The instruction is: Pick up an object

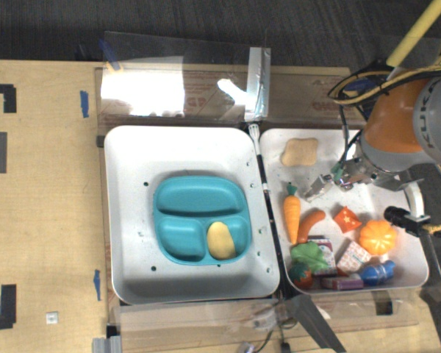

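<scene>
Many small toys, one hand above them

Several toy foods crowd the right bin: a carrot, an orange, a bread slice, greens. All look like light, stiff, smooth plastic; the carrot's middle offers the narrowest hold. The hand hangs between bread and carrot, fingers apparently spread, pinching nothing. Items along the bin's near edge overlap and blur together.

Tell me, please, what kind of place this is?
Probably a robot test bench in a lab: two white bins side by side, toy food such as a carrot, and a grey arm's gripper above them.
</scene>
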`<action>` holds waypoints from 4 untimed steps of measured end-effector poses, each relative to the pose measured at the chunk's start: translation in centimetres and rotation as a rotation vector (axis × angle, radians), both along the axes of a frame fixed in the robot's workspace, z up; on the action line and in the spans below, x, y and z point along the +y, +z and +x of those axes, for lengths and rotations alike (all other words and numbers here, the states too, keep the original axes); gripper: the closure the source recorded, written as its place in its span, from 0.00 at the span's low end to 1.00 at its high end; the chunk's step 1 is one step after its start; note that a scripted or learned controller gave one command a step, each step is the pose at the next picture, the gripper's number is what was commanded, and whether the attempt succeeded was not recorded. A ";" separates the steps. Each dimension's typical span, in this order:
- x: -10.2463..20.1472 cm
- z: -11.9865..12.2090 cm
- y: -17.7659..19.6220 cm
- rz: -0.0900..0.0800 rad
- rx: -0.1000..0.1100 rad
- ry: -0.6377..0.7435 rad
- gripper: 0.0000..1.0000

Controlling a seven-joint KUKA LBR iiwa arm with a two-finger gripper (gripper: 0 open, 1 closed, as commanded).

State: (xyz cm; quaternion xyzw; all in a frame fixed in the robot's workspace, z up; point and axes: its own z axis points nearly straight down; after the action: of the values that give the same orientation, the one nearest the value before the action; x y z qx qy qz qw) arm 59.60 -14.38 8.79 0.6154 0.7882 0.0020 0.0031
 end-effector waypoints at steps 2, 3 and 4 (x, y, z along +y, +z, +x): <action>4.5 2.0 -0.1 0.002 0.002 -0.192 0.00; 4.2 -4.4 0.0 0.003 0.002 -0.219 0.00; 4.1 -4.2 1.2 0.001 -0.007 -0.221 1.00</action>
State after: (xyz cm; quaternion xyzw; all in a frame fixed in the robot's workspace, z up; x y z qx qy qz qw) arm 55.39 -10.27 9.97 0.6986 0.7154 0.0041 0.0055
